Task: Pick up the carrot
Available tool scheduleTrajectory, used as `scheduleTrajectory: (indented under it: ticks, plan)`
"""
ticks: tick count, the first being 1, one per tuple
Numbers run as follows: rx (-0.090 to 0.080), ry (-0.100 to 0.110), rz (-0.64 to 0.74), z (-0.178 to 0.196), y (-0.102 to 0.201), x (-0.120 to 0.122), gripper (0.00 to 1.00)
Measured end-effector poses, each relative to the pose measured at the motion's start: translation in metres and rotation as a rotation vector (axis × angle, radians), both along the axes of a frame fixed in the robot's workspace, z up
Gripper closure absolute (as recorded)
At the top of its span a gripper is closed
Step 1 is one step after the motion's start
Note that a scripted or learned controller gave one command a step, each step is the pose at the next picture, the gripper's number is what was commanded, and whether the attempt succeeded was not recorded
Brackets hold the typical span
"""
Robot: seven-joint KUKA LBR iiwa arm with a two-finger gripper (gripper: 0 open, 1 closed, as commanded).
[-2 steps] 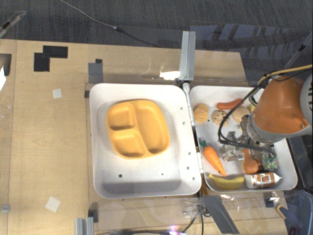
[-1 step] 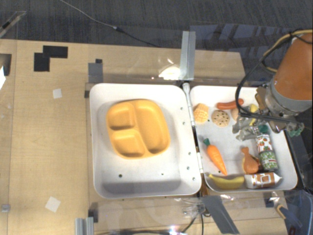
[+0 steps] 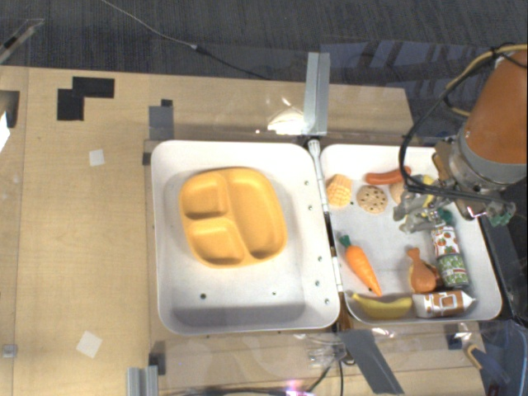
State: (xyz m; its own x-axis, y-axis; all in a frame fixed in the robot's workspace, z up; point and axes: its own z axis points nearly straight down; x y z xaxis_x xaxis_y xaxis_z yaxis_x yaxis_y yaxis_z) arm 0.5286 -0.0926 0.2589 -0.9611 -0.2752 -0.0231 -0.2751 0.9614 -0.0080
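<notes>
Camera view: carrot left of hand

Just one camera here, sitting fixed above the desk and looking down at a slant, far enough back that it's catching both white bins with dark floor running along the frame's top.

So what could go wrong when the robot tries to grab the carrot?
The carrot lies right by the bin's dividing wall, so a finger might bump it. The banana touches its tip and could get nudged or grabbed instead. The gripper sits apart from it, over other toys.
</notes>
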Motion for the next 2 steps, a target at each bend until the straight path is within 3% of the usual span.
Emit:
scheduleTrajectory:
  ticks: [1, 2]
  plan:
    - [-0.005, 0.007, 0.121, 0.106, -0.040, -0.005, 1.00]
    - [-0.007, 0.012, 0.292, 0.143, -0.096, -0.009, 1.00]
